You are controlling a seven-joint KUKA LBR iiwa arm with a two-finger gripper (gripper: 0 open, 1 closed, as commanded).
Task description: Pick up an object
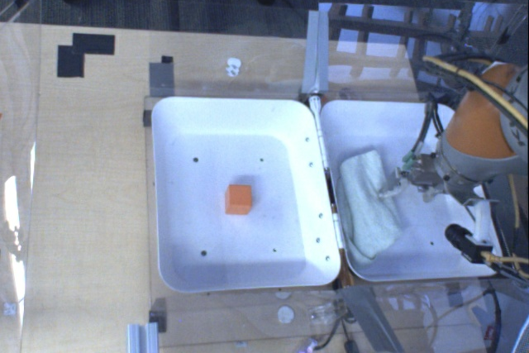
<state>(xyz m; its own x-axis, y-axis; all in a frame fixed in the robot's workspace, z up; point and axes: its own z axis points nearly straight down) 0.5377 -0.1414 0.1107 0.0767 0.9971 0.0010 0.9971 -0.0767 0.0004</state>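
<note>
While arm (475, 136) hangs low — pincer (395, 184) touches towel (368, 202).

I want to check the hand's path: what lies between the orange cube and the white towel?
In the camera view, bare white floor of the left bin, then the two bins' adjoining rims, separate the orange cube from the white towel.
</note>
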